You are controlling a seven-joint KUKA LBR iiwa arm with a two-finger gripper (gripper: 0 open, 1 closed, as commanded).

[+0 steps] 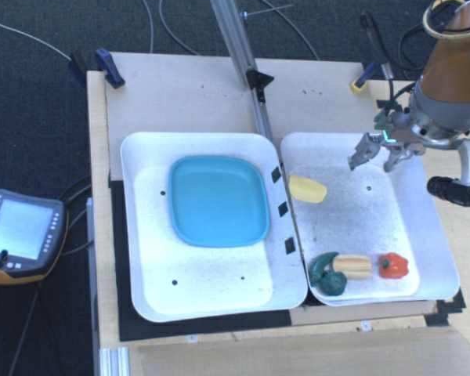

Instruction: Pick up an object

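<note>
- Table: flat pale board, faintly speckled, carrying two shallow white bins side by side.
- Left bin: smooth white plastic with rounded corners, holding a glossy blue square plate, itself round-cornered and shallow.
- Right bin: same white plastic, floor dusted with dark specks; all candidate objects inside it.
- End effector: grey metal fingers spread apart, pinching nothing, hovering over the bin's upper right part, well apart from every object.
- Yellow piece: soft-looking rounded lump near the bin's left wall, lying alone; likely the easiest target, so best approached by centring above, descending straight and closing across the narrow width.
- Green vegetable, tan cylinder and red pepper: small toy foods crowded in a row at the near edge, green and tan touching; harder to straddle cleanly.
</note>
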